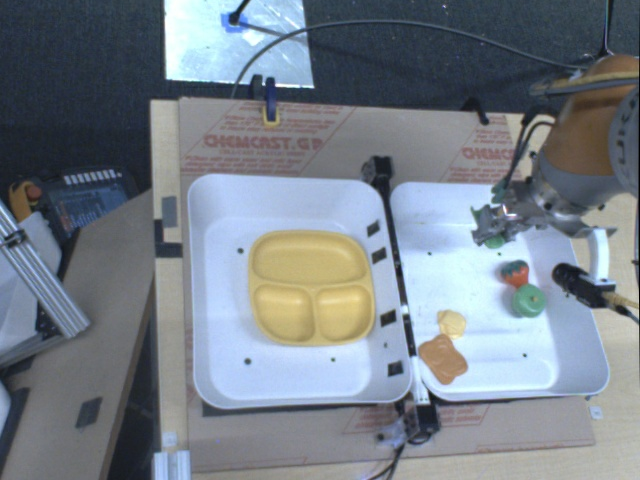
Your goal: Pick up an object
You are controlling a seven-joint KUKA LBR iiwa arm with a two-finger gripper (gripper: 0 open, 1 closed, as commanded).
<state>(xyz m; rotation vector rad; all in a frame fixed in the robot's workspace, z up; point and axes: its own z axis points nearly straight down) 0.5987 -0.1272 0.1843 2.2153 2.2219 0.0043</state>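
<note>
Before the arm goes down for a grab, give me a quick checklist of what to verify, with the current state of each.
1. Gripper over the right bin: ok.
2. Fingers open for a grab: cannot tell, too small.
3. Nothing already held: cannot tell.
4. Targets in the right bin: ok, red piece, green piece, pale yellow piece, orange piece.
5. Gripper lined up over a target: not ok, it sits up and left of the red piece.
6. Red and green pieces apart: not ok, nearly touching.
</note>
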